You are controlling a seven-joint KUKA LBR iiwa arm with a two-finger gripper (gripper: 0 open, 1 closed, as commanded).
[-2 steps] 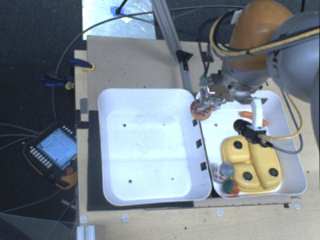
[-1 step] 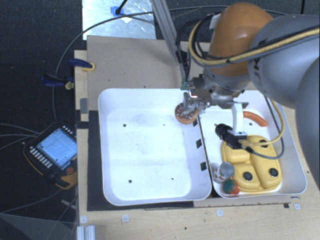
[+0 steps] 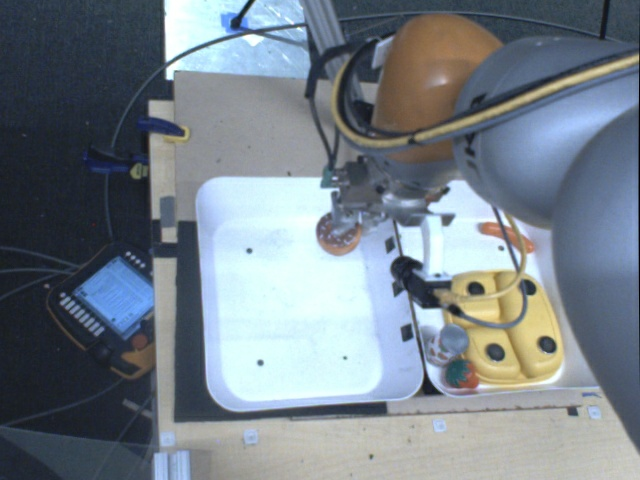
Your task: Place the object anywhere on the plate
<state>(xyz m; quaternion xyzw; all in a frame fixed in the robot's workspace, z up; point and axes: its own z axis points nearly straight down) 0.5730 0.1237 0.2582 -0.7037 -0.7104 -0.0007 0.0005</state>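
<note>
A small round brown object (image 3: 338, 236) with a ridged face shows at the upper right of the left white bin (image 3: 250, 368). My gripper (image 3: 347, 211) hangs directly over it, its tip meeting the object's top edge, and the gripper body hides whatever contact there is. A yellow plate (image 3: 510, 330) with several dark round dimples lies in the right bin (image 3: 432, 380), to the right of and nearer than the gripper. The grey arm with its orange band (image 3: 425, 78) covers the right bin's far part.
At the yellow plate's near left sit a small grey piece (image 3: 452, 340) and a green and red piece (image 3: 459, 372). An orange item (image 3: 505, 234) lies at the right bin's far side. Black and yellow cables (image 3: 420, 278) hang between the bins. A handheld pendant (image 3: 108, 300) rests left of the bench.
</note>
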